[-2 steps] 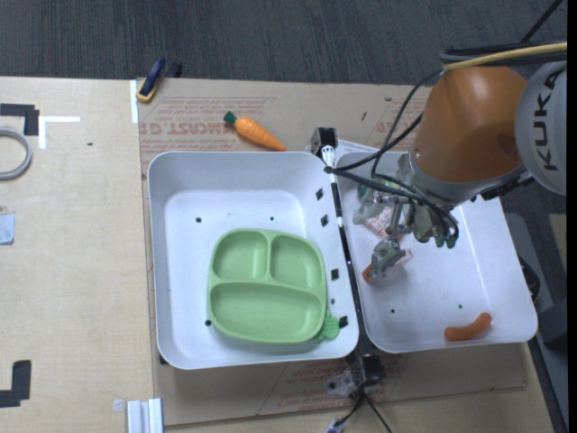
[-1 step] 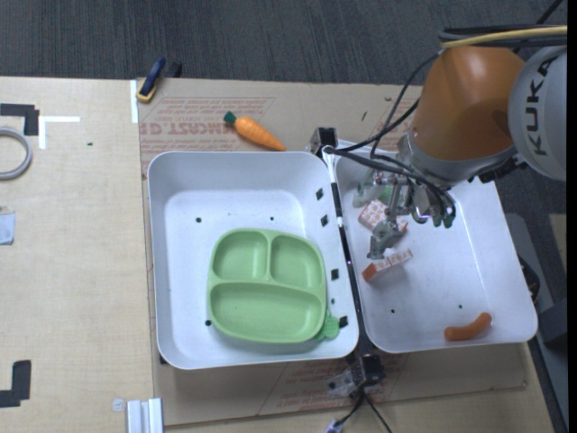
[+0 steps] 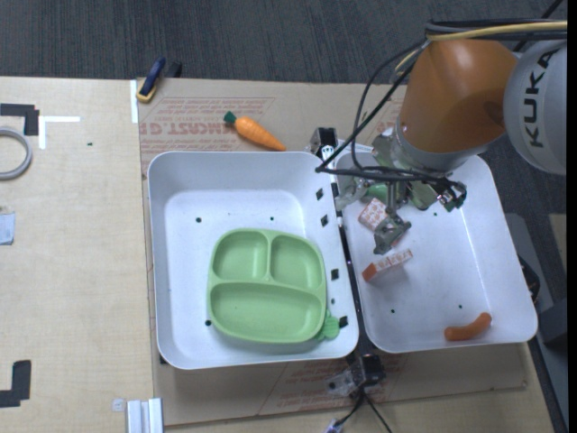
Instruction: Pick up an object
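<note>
Looking down on my bench, I see the arm (image 3: pixel 469 88) reaching in from the right, its orange band hanging over the back of the right bin (image 3: pixel 505 242). My gripper (image 3: pixel 392 231) points down into that bin near its left wall. I cannot tell whether its fingers are apart or together, because the wrist and cables cover much of them. Just beside the gripper lies a small pinkish block (image 3: pixel 371 213), and just below it a flat red-and-white packet (image 3: pixel 388 264) rests on the bin floor; nothing visibly sits between the fingers. An orange sausage (image 3: pixel 468 327) lies near the front right corner of the same bin. In the left bin (image 3: pixel 180 242) sits a green divided plate (image 3: pixel 268 285). On the cardboard behind the bins lies a toy carrot (image 3: pixel 256 132)
</note>
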Robot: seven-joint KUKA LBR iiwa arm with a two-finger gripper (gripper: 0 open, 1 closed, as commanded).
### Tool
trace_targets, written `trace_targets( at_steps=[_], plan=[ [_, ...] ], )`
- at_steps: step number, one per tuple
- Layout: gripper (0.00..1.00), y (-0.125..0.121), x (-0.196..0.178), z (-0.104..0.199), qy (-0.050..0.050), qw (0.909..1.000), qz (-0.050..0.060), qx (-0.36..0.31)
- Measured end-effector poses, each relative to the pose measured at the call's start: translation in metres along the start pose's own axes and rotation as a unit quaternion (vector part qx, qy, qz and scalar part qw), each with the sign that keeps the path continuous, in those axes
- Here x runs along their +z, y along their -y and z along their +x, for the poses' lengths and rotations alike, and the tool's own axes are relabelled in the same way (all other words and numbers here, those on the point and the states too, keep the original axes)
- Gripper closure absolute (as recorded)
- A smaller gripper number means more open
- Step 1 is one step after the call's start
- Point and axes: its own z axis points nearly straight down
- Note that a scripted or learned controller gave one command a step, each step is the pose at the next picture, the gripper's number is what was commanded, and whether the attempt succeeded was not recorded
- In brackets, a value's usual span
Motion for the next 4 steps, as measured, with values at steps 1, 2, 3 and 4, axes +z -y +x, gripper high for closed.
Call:
trace_targets(
  at_steps=[1, 2, 3, 4],
  plan=[
    [0.0, -0.015, 0.0, 0.025, -0.001, 0.9874, -0.001, -0.158],
    [0.0, 0.0, 0.0, 0.068, -0.001, 0.9679, -0.001, -0.251],
    [0.0, 0.004, 0.0, 0.063, 0.0, 0.9204, -0.001, -0.391],
    [0.0, -0.005, 0.0, 0.044, 0.0, 0.8196, -0.001, -0.573]
  ],
)
